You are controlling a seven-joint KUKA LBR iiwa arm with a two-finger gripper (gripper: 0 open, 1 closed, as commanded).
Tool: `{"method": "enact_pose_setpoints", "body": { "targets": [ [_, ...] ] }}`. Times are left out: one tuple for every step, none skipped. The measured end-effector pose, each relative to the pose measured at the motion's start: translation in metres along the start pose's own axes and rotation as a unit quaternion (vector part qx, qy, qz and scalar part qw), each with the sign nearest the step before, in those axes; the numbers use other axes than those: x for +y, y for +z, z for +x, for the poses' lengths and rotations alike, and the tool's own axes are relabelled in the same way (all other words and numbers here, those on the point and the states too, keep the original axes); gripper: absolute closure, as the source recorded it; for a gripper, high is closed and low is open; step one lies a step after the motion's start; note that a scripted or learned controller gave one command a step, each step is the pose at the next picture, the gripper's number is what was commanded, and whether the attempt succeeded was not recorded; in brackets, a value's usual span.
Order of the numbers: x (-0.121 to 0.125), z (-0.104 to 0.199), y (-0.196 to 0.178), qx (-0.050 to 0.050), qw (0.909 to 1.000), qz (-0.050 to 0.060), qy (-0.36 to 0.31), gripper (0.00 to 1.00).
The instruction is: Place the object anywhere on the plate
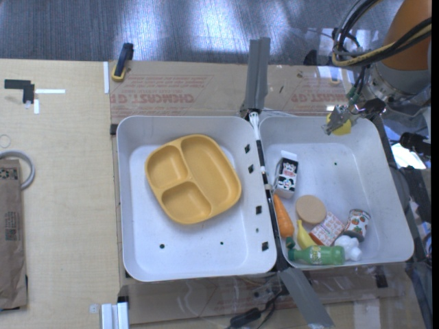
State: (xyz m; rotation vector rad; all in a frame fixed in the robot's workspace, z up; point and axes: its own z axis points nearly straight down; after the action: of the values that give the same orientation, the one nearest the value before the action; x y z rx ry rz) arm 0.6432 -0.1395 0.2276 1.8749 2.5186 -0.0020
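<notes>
Right now the yellow plate sits in the left bin, a bit toward the back. It has three little sections, and none of them has anything in it. It lies flat with bare white floor all around it, so it looks easy to reach from above.

Over in the right bin, the toys are mostly pushed together in the near corner. I can see an orange carrot, a round tan disc, a green bottle, a small can and a red and white packet. They touch each other in a heap. A little milk carton with black spots stands apart, close to the wall between the two bins.

At the far right corner of that bin is the gripper. A small yellow thing is right at its tip, above the bin's back rim. It looks like the gripper has pinched this yellow thing and lifted it, but it is small and hard to see well, so I am only fairly sure. I think this is the object that must go on the plate.

Behind it, the arm comes in from the right, with its orange band high up and black cables looping over it. The wrist bends down toward the bin corner. To finish the job, the arm would need to carry the yellow thing across the middle wall and let it go over the plate.
</notes>
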Motion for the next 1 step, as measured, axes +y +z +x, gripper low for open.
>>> {"method": "enact_pose_setpoints", "body": {
  "targets": [
    [-0.0185, 0.0724, 0.0191, 0.001, 0.9994, 0.001, 0.035, 1.0]
  ]
}}
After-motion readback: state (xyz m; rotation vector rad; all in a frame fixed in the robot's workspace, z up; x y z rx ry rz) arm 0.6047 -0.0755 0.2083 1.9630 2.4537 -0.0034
